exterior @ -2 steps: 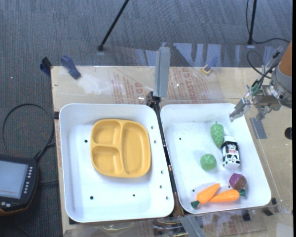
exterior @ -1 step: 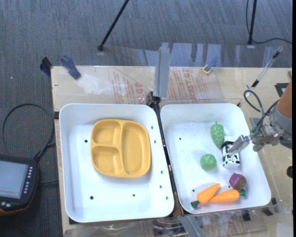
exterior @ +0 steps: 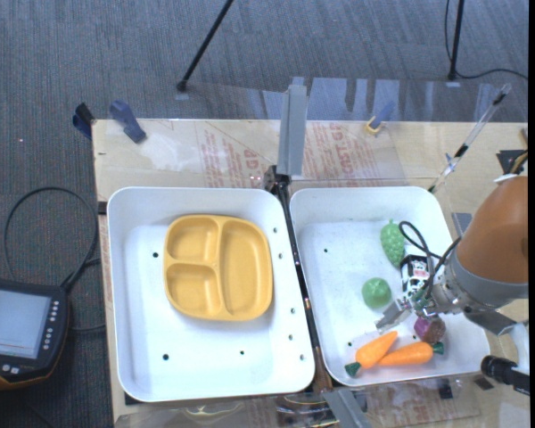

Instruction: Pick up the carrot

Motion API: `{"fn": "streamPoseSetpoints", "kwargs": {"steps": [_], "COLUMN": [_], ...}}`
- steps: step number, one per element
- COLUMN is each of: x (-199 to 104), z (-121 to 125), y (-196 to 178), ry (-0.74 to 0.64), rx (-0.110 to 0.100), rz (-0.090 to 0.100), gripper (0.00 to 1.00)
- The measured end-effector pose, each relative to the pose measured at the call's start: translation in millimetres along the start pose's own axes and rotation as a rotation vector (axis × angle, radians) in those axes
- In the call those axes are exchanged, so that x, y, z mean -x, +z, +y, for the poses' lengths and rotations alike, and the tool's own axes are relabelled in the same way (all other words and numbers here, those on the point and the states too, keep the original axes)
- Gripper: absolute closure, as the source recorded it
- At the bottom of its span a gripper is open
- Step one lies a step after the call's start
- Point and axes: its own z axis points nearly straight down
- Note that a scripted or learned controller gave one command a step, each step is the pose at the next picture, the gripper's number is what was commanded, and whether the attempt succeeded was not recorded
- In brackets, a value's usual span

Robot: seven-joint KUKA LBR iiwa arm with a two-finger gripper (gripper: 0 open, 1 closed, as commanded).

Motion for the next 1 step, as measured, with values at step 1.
{"fn": "streamPoseSetpoints", "kwargs": {"steps": [1], "x": [-49.6], "z": [10.7], "y": [49.9], "ry": [0.168], "rx": [0.002], "rz": [-0.002], "gripper": [0.0]}}
